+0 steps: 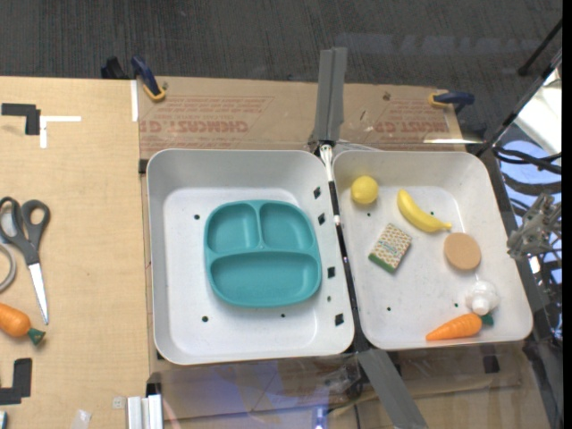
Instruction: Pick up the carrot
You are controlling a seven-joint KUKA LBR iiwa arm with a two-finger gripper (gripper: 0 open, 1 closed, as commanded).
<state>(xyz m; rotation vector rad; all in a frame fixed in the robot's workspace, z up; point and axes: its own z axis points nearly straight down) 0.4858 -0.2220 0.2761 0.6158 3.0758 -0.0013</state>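
1. Where the right bin (500,204) meets its front wall, at about 5 o'clock, the carrot (456,327) lies flat with its tip toward 9 o'clock.
2. A white ball (483,299) sits just beside it at 1 o'clock.
3. A disc (463,251), banana (422,213), lemon (364,190) and box (391,247) lie toward 12 o'clock.
4. The left bin (170,266) holds a plate (262,252).
5. A second carrot (16,322) lies on the bench, by scissors (29,248).

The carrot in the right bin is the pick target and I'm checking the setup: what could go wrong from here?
1. The carrot lies in the right bin's near corner, so its wall may block a grasp.
2. A white object touches its leafy end and could get nudged or grabbed.
3. A second carrot on the bench might be mistaken for the target.
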